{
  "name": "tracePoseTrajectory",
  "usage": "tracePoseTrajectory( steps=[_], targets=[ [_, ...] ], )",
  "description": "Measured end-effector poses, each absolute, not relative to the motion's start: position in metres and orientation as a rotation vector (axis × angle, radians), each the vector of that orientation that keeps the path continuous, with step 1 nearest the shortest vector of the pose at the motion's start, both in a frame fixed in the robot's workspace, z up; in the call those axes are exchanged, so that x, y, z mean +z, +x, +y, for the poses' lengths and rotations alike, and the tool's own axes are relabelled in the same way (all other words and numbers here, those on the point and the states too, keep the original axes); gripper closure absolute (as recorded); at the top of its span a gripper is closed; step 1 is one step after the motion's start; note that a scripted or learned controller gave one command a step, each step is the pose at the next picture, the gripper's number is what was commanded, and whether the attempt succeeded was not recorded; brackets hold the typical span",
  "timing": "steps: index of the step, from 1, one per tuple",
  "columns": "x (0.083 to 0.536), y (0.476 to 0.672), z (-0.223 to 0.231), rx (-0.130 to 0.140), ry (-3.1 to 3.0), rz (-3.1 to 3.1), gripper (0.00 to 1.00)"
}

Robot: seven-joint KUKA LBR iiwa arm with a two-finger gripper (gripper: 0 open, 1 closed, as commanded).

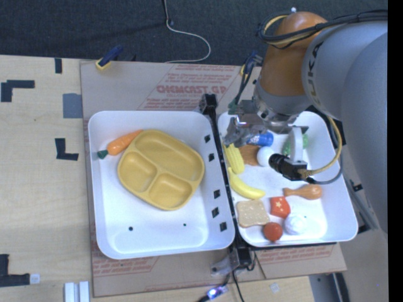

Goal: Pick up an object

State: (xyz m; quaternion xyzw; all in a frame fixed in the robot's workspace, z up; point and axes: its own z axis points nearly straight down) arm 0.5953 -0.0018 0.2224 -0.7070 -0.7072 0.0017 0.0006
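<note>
My big grey arm with its orange band (293, 39) reaches in from the right and hangs over the right white bin (343, 231). My pincer (242, 134) is low at the back left part of that bin, close to the wall where the two bins meet. I cannot tell how my pincer is set, and I see nothing held in it. Right under it lies a yellow toy corn cob (234, 159), and it looks like my pincer is just above the cob's top end. A blue round toy (263, 139) and a small white ball (264, 155) sit just beside my pincer, with a brown toy piece (250, 155) next to the corn. A green toy (296, 145) stands near the back, partly hidden by my wrist. A yellow toy banana (245, 187) lies just in front of the corn. Near it are a tan slice of toy bread (252, 213), a red toy with white spots (279, 206), a red toy tomato (272, 231), a white lumpy toy (296, 224) and a brown toy chicken leg (303, 192). In the left white bin (151, 241) rests a yellow plastic tray with three parts (161, 168), and an orange toy carrot (121, 143) touches its back left edge.
</note>
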Motion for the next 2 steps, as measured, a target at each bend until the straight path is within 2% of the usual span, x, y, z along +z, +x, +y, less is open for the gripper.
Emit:
tracePoseTrajectory(
  steps=[1,2],
  targets=[
    [0.2262,0.5908,0.0165,0.003,-2.217,-2.223,1.0],
    [0.2178,0.5944,0.016,0.006,-2.219,-2.223,1.0]
  ],
)
